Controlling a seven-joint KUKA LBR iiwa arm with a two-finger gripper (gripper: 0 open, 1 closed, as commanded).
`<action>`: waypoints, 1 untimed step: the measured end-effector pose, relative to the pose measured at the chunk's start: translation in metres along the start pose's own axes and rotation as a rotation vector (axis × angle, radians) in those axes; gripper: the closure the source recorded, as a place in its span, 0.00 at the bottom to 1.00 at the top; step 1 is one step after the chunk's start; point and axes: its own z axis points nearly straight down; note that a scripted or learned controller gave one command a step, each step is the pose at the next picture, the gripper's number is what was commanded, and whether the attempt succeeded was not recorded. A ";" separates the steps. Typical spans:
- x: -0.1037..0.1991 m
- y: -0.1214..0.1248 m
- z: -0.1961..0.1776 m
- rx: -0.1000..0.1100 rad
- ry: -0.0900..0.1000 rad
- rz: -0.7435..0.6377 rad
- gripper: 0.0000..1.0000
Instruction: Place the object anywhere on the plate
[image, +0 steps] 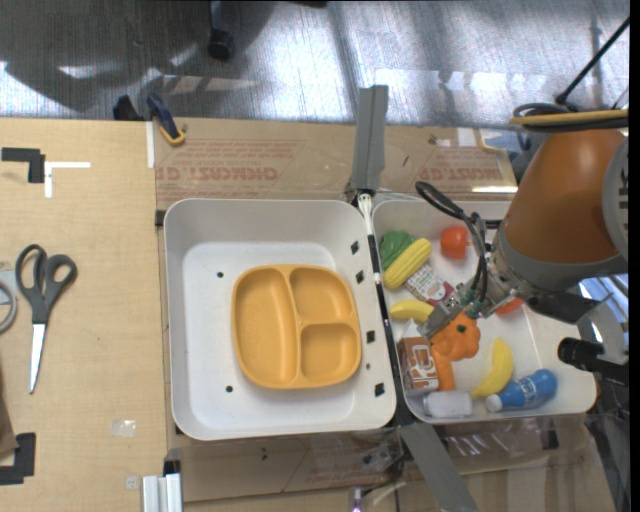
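Note:
A yellow-orange divided plate (296, 326) lies in the left white bin (190, 330). The right bin (572, 395) holds several toy foods. My gripper (452, 318) hangs low over the middle of that bin, directly above and touching or nearly touching an orange toy (458, 343). The grey arm with its orange band (565, 190) covers the bin's right part. Whether the orange toy is gripped cannot be made out.
Around the gripper lie a corn cob (408, 262), a green toy (394, 244), a red tomato (454, 240), a small yellow piece (410, 311), a brown box (420, 365), a banana (494, 368) and a blue bottle (525, 390). Scissors (40, 290) rest on the bench at left.

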 end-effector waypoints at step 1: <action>0.087 0.060 -0.006 0.000 0.001 0.040 1.00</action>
